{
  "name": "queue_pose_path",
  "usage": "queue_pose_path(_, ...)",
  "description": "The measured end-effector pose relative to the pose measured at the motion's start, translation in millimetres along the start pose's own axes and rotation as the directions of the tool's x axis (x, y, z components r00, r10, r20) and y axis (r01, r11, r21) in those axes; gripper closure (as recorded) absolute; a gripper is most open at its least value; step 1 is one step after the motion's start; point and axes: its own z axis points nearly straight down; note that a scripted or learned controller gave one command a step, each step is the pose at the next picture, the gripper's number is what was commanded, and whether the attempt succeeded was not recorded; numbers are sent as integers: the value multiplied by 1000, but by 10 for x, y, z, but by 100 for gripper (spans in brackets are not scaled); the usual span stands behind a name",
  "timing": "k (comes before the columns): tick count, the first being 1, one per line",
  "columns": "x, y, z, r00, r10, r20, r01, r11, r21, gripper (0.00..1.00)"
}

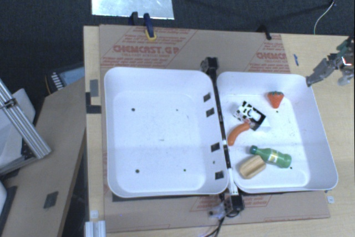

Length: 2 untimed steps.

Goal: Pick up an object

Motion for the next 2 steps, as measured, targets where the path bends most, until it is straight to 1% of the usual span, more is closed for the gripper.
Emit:
queue_pose_path(1, 13, -6, -35, 1000, -4, -4, 4, 1000, 9, 100)
queue_pose_path(2, 646, 43, -508, 1000, -7, -8, 7, 1000, 10, 100)
